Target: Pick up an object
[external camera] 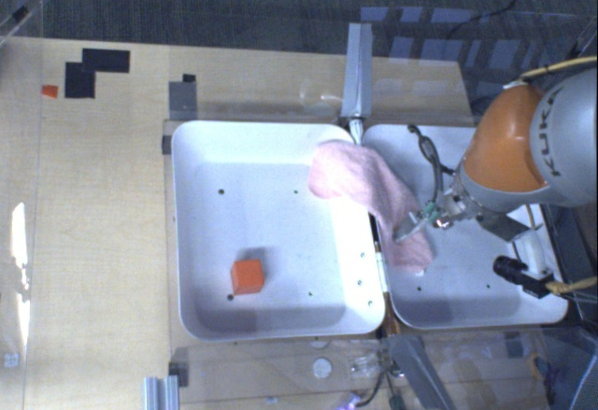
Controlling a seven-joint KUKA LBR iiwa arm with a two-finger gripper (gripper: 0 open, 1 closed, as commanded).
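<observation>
Here the pink cloth [372,195] lies draped over the divide between the two white bins, its upper part in the left bin [201,240], its lower end hanging into the right bin [486,310]. The arm [523,147], grey with an orange band, reaches in from the right over the right bin. Its pincer [418,221] sits at the cloth's right edge, touching or just above the lower end; the tips are small and blurred, so whether they stand wide, narrow or clamp the fabric cannot be told. An orange block [248,276] lies low in the left bin, well apart from the pincer. On the worktop [93,259], black shapes [92,70] and a small orange square [49,91] sit far left.
</observation>
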